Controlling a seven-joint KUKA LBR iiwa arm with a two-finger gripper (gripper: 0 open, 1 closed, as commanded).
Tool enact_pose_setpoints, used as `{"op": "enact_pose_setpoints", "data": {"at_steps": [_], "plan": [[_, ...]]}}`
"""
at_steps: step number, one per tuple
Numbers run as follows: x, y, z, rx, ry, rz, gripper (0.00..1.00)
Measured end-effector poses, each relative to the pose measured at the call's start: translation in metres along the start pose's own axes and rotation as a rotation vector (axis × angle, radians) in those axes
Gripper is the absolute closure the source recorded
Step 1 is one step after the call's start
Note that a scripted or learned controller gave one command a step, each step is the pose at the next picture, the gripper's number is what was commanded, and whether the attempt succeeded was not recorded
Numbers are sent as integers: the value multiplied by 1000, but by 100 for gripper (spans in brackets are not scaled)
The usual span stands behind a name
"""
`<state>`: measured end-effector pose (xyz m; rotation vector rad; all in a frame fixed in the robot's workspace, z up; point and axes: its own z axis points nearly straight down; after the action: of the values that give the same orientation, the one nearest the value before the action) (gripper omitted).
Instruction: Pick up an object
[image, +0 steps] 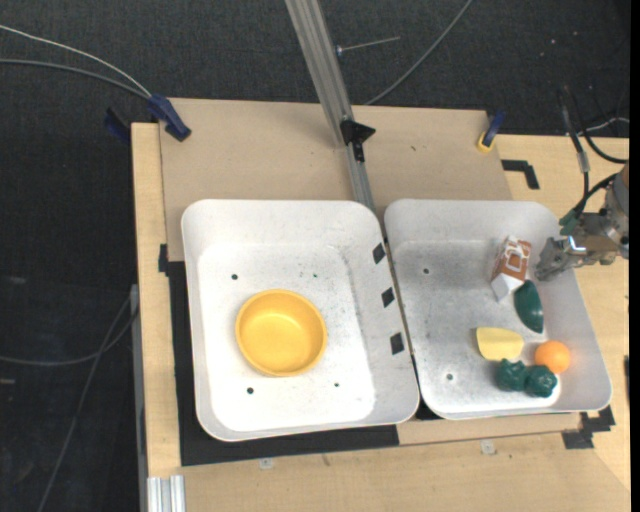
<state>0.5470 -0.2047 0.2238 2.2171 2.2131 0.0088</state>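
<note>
Bench: tan board on dark floor w/ loose cables; blue clamp (168, 117) and yellow clamp (488, 131) pin its back corners, I'd guess so it can't shift under the arm.
Left bin (215, 240): holds a yellow bowl (281, 332), upright, mid-floor, well apart from everything else.
Right bin (450, 235): all small stuff crowded at the right side. Red-white carton (511, 262) tilted, dark green piece (529, 308) just below it, yellow wedge (498, 344), orange ball (552, 356), two green lumps (526, 379) touching by the front rim.
Gripper (553, 262): at the right bin's right wall, just beside the carton; nothing visibly between fingers, and whether they're open or closed I can't tell.
Target, my guess: carton, since it's nearest the tool.
Risk: cluster is tight and near the wall, so a grab could nudge neighbours.
</note>
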Motion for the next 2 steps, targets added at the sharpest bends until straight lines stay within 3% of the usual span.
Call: {"op": "enact_pose_setpoints", "data": {"at_steps": [1,2], "plan": [[0,2,-18,3,0,-3,100],[59,9,-11,16,8,-6,100]]}}
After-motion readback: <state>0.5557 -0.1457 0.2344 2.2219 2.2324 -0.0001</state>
